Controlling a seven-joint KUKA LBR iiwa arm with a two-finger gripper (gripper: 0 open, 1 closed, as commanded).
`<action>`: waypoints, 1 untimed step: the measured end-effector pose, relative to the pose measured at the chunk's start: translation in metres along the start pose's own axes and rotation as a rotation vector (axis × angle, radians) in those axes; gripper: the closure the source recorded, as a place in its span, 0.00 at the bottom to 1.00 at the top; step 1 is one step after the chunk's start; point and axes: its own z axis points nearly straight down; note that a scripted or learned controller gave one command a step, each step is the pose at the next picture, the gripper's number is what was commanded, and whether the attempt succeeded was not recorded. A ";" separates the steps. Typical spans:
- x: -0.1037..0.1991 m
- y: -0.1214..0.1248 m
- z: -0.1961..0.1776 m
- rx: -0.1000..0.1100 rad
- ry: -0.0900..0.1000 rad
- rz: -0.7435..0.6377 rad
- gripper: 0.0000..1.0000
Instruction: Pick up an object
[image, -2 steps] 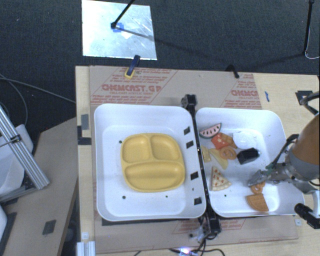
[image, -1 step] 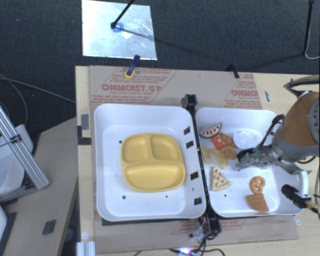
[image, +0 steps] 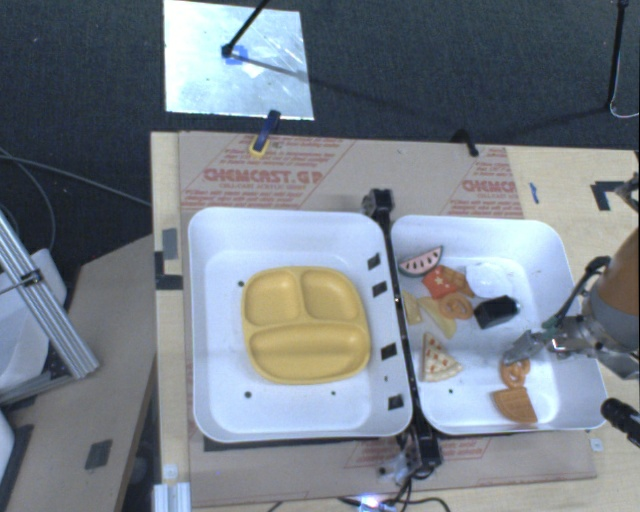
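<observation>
Dark carpet surrounded the tabletop (image: 300, 165), which carried a cardboard sheet and two white bins side by side. Left bin (image: 215, 300) held a yellow divided tray (image: 305, 325) and nothing else visible. Right bin (image: 560, 250) held the loose items: a watermelon slice (image: 421, 262), a red piece (image: 441, 282), a white lump (image: 489, 276), a black block (image: 496, 311), a pizza slice (image: 436, 358), a pretzel (image: 516, 372) and a tan wedge (image: 515, 405), plus a few tan pieces near the bin's middle.

Arm entered from the right, low over the right bin. Claw (image: 527, 347) sat just above the pretzel, near the black block, with grey fingers pointing left. Fingers looked parted, released, with nothing between them; the view was small here, so this reading is tentative.

Progress: no object lifted. All items lay on the bin floor. Judged stage: approach, claw positioned over the near-right cluster, pretzel the likeliest target. Remaining: descend, close on an item, lift clear. Risk judged: pretzel lies flat and thin, so fingers may slip over it.
</observation>
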 end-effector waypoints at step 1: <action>0.048 0.061 0.030 -0.004 -0.001 -0.013 0.00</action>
